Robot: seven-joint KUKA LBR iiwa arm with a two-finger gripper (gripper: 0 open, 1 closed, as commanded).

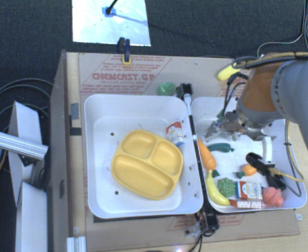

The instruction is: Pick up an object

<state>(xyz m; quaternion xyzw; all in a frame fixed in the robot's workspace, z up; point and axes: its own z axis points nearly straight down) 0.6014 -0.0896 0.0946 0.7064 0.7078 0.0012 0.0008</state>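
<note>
Two white bins are sitting side by side; the left bin (99,156) is holding one yellow tray (146,163) and one small carton (175,133). The right bin (296,201) is holding one carrot (207,154), one banana (215,189) and more toys. Red writing on the cardboard (123,70) near the top middle is reading "CHEMCAST". The gripper (221,128) is hanging over the right bin; I cannot tell if it is spread or pinching.

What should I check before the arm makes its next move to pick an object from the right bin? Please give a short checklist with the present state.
1. Claw is over the right bin: ok.
2. An object lies close to the claw: ok, the dark green pepper is just below it.
3. An object is already held: cannot tell, the arm hides the tips.
4. The pepper has free space around it: ok, the carrot lies apart from it.
5. The other objects stay away from the claw: ok, the banana and the carton lie near the front wall.
</note>
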